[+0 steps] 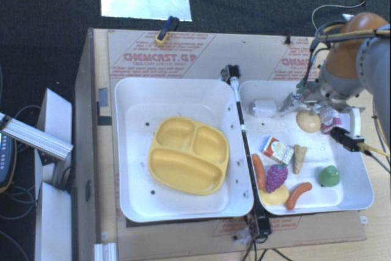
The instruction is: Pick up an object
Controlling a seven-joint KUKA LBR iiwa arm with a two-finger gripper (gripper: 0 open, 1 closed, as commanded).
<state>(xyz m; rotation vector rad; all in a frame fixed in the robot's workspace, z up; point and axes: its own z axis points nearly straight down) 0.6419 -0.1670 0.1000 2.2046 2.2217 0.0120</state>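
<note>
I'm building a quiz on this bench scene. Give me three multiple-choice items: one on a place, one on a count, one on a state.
1. Where does the yellow divided tray lie?
A. left bin
B. right bin
C. on the bench outside the bins

2. How many compartments does the tray have?
A. one
B. three
C. six

3. How does the tray lie?
A. open side up
B. upside down
C. on its edge

Answers: 1 A, it sits inside the left bin. 2 B, two small compartments above one long one. 3 A, its hollows face the camera.
</note>
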